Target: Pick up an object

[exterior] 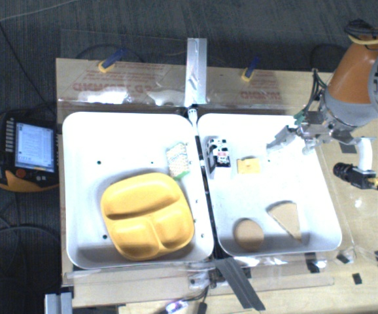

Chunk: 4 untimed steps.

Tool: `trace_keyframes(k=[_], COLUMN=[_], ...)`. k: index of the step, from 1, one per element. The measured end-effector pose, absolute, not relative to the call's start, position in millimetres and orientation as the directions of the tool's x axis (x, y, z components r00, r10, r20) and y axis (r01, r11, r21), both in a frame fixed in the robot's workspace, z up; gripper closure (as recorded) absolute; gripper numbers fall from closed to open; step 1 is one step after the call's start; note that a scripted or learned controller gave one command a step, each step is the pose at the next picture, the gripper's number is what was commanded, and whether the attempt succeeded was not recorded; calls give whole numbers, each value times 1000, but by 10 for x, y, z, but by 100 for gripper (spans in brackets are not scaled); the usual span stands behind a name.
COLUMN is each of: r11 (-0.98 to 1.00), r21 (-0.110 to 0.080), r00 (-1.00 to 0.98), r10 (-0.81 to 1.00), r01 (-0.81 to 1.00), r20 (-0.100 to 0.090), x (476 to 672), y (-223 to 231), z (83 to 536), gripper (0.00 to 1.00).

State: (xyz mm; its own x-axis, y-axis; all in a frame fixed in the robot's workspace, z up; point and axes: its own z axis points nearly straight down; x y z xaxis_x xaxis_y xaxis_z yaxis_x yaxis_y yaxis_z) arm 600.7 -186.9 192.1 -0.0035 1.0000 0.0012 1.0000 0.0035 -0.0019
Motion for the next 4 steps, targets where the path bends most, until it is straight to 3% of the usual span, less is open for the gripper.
trace_keyframes(k=[1,2,3,4], r11=[33,35,35,14], r21=[-4,-5,-5,8], r00=[-33,-35,-35,-14], r10=[999,999,999,1000], r01=[999,999,999,1000], r20=[-1,1,1,-1], x=[6059,6061,6060,6252], y=[-1578,-1564,-1564,-1597], z=[1091,1177,1176,893], gripper=[0,100,0,0])
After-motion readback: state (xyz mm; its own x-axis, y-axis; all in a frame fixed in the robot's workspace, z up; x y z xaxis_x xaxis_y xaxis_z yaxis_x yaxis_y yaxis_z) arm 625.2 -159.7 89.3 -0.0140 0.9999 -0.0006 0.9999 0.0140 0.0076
